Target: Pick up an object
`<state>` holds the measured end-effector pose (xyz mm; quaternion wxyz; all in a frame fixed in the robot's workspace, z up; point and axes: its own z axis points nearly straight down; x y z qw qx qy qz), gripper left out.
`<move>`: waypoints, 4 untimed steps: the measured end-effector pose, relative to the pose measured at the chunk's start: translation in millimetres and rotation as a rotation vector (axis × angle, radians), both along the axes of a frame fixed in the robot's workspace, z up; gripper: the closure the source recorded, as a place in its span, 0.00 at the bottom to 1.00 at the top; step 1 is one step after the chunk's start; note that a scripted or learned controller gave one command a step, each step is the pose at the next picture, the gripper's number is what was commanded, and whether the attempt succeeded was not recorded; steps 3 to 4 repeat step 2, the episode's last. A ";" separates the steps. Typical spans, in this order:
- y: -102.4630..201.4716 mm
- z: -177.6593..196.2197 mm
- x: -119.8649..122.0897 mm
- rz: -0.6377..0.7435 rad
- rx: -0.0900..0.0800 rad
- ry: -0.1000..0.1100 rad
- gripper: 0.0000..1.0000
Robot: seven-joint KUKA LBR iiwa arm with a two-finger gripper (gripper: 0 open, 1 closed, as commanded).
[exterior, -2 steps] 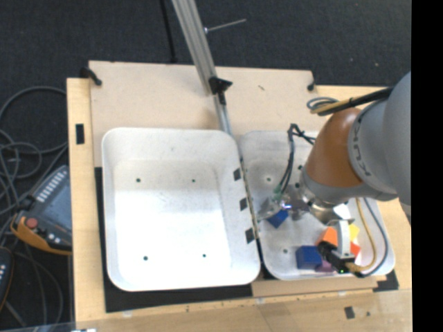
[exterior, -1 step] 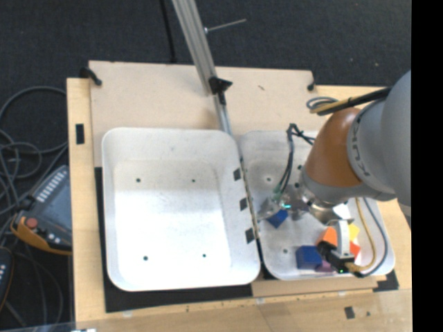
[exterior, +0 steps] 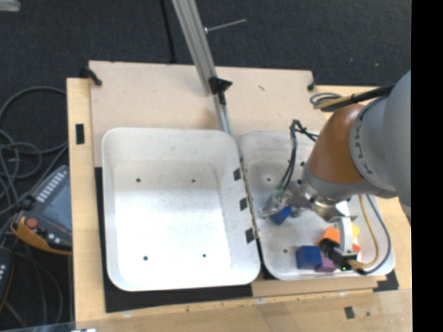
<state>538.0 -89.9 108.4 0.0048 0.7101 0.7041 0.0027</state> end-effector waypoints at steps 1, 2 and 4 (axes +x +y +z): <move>75.8 93.1 44.3 0.018 0.005 0.001 1.00; 159.3 87.8 63.7 0.018 0.006 0.010 1.00; 159.3 87.8 63.7 0.018 0.006 0.010 1.00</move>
